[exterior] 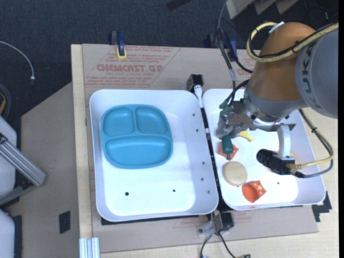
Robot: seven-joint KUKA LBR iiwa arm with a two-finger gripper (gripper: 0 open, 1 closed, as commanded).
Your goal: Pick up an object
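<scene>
Several small items in right bin [306, 195]: teal piece [228, 145] at left wall, tan disc [235, 173] just below, red block [253, 191] lower. Gripper [230, 127] directly over teal piece; finger state: cannot tell. Step: descent to grasp. Next: close, lift straight.

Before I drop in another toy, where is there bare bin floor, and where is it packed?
Free: the left bin, in the strip below the blue divided plate and the strip at its right wall. Crowded: the right bin, where the gripper hangs over a teal piece, beside a tan disc and an orange block.
</scene>
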